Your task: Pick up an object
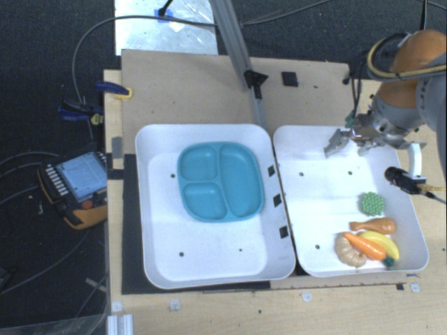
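In the right bin, toy food is piled at the near right corner: a green bumpy ball, a brown drumstick, a yellow banana, an orange carrot and a tan pastry. My gripper hangs over the far part of this bin, well away from the food. Its two fingers are spread apart, with nothing between them.
The left bin holds a blue divided plate. A grey pole slants across the far edge of the bench. Cables and a handheld device lie on the floor to the left.
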Action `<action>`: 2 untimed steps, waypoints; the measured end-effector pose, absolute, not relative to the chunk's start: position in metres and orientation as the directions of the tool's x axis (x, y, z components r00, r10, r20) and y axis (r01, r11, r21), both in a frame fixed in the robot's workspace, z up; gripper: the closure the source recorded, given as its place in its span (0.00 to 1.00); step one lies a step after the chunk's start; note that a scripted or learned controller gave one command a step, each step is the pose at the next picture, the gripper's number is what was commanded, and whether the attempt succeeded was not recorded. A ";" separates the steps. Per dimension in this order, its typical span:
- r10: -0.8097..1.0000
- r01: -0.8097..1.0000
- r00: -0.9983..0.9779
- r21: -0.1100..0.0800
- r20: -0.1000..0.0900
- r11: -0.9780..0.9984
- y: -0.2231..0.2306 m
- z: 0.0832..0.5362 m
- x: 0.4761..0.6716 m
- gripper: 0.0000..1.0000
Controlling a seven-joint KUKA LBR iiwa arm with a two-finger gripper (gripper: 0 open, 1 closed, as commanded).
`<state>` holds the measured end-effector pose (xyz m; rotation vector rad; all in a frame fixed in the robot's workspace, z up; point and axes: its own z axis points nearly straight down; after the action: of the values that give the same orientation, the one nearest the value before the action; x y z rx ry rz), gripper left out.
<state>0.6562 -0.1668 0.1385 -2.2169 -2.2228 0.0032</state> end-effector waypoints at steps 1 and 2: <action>1.000 1.000 -0.004 -0.002 0.000 0.004 -0.166 0.086 0.656 0.00; 1.000 1.000 -0.006 0.006 -0.002 0.006 -0.167 0.101 0.659 1.00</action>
<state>0.6585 -0.1667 0.1014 -2.2184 -2.2328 -0.0041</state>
